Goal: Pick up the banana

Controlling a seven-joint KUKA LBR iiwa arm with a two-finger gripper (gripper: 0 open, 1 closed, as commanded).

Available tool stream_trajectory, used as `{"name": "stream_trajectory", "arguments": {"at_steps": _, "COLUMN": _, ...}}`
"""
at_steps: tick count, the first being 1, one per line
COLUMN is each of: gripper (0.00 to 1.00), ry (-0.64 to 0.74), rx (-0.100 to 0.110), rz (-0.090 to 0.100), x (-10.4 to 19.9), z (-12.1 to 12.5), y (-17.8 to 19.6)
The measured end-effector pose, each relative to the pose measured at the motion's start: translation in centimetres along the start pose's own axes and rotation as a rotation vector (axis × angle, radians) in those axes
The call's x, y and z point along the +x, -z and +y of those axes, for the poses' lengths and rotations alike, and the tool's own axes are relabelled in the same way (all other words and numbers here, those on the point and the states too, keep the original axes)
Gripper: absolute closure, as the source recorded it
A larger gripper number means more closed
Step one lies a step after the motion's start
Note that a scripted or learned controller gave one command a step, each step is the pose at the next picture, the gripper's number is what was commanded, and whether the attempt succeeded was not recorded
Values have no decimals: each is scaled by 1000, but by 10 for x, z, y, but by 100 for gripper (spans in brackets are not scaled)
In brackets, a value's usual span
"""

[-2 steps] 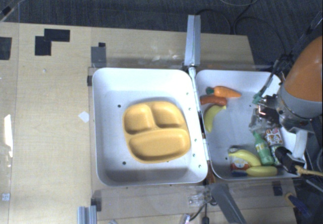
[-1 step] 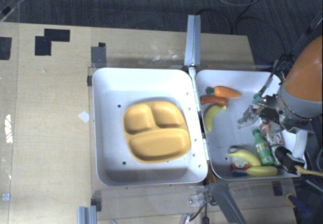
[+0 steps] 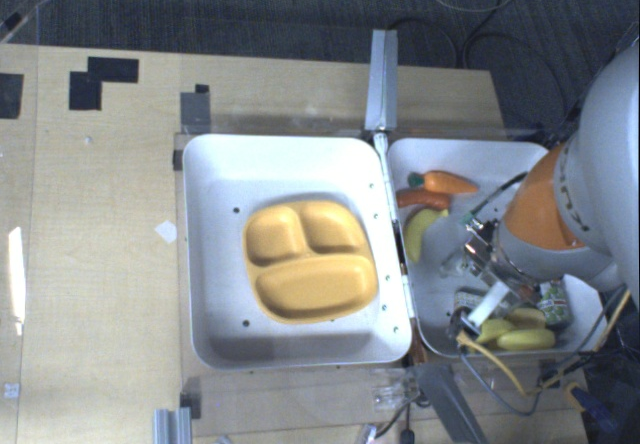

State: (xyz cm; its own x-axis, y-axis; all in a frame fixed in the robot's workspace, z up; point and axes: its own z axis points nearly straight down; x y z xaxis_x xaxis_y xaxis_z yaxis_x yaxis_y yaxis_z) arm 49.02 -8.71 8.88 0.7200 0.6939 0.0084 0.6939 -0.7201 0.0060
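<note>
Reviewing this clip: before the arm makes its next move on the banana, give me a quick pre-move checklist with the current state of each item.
1. Banana in view, in the right bin: ok.
2. Gripper positioned over the banana's end: ok.
3. Banana between the jaws: cannot tell.
4. Banana free of neighbours: not ok, a small packet crowds it.
5. Carrot and green fruit away from the grasp: ok.
6. Yellow tray rests in the left bin: ok.

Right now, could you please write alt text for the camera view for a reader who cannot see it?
A grey robot arm reaches from the right into the right bin, its tool low beside a yellow banana near the front edge. A carrot lies at that bin's back; the left bin holds a yellow divided plate.
</note>
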Motion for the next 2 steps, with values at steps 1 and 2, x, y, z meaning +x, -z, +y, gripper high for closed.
{"name": "stream_trajectory", "arguments": {"at_steps": 1, "gripper": 0, "ry": 195, "rx": 5, "rz": -6, "x": -9, "z": 47, "y": 59}}
{"name": "stream_trajectory", "arguments": {"at_steps": 2, "gripper": 0, "ry": 302, "rx": -3, "rz": -1, "x": -4, "z": 5, "y": 0}}
